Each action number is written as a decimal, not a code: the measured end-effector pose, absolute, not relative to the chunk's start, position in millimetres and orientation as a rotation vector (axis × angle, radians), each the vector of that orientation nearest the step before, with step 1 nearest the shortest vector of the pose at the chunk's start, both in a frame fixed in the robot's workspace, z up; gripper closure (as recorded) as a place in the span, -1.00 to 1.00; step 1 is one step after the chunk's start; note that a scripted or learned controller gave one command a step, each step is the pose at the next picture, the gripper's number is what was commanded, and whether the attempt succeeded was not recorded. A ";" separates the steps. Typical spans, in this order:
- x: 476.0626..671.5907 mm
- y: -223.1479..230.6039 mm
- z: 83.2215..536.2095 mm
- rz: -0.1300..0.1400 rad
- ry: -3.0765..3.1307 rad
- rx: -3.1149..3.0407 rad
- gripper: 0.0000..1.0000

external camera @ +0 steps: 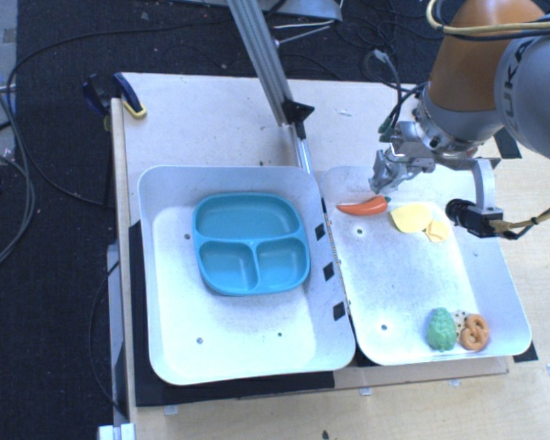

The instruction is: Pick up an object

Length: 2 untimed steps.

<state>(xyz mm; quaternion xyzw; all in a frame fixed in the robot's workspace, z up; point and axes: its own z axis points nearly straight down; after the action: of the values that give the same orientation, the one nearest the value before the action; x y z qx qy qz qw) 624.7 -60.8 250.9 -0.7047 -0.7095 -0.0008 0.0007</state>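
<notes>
I see the arm (495, 62) reaching in from 3 o'clock, wrist bent down over the right bin (495, 273); its gripper (383, 183) hangs just above the orange pepper (362, 207) at that bin's 11 o'clock; the yellow piece (414, 218) lies beside it.

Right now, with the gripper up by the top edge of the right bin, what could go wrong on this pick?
1. The gripper hangs right by the orange chili pepper near the right bin's top rim; a descent could clip the rim or nudge the pepper away.
2. The yellow pieces lie close beside the pepper, so a closing grip might catch both or neither.
</notes>
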 end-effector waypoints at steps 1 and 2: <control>601.5 -21.0 248.0 0.001 -2.227 -2.212 1.00; 591.3 30.7 237.9 0.001 -2.228 -2.211 1.00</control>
<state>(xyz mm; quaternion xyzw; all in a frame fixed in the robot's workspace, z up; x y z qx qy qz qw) 591.3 30.7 237.9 -0.7045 -0.7097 0.0003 0.0014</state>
